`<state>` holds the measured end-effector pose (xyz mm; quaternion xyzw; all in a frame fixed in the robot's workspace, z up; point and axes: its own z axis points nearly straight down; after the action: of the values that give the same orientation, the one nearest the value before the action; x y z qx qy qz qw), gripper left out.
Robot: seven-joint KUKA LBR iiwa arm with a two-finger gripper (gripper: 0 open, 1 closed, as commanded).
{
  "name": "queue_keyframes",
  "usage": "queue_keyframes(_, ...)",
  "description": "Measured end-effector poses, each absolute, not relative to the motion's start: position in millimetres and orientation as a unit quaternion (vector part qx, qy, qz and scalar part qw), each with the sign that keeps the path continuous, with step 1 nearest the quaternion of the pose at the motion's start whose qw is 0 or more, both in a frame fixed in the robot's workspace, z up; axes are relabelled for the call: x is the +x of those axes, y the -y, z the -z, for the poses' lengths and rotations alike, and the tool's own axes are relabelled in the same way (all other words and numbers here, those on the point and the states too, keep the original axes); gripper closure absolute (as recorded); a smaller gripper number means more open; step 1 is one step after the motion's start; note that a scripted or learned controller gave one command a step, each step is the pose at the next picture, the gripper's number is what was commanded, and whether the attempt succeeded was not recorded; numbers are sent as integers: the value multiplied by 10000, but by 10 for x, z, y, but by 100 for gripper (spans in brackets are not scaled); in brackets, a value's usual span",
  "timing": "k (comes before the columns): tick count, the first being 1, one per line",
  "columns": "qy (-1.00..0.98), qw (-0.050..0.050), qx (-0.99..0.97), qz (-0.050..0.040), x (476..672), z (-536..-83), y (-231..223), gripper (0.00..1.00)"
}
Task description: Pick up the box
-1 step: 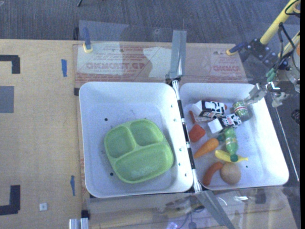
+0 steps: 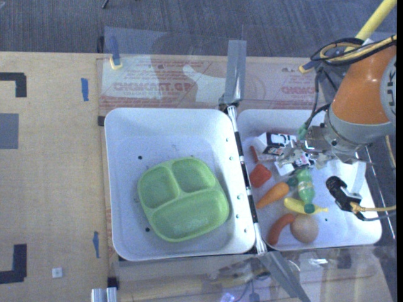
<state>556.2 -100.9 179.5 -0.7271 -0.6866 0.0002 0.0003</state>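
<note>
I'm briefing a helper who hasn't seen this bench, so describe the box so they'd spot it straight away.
Look in the right bin, at its far end beside the gripper. The box lies flat there, black-and-white printed, unlike the rounded, coloured toy food nearer.

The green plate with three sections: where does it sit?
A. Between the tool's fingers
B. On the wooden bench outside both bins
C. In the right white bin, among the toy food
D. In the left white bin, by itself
D: the green plate lies flat on the floor of the left bin, while the toy food, such as the carrot, is in the right bin.
</note>
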Motion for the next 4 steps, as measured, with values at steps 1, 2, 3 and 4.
queue_keyframes(1,6610,-19,-7504,22,5272,-868,904,0)
queue_keyframes(2,5574,-13,-8302,7,5683,-857,1620,0)
queue_keyframes(3,6210,83,-7837,-92,6594,-863,1285,0)
queue_keyframes(4,4197,8,-9076,-5,5612,-857,1580,0)
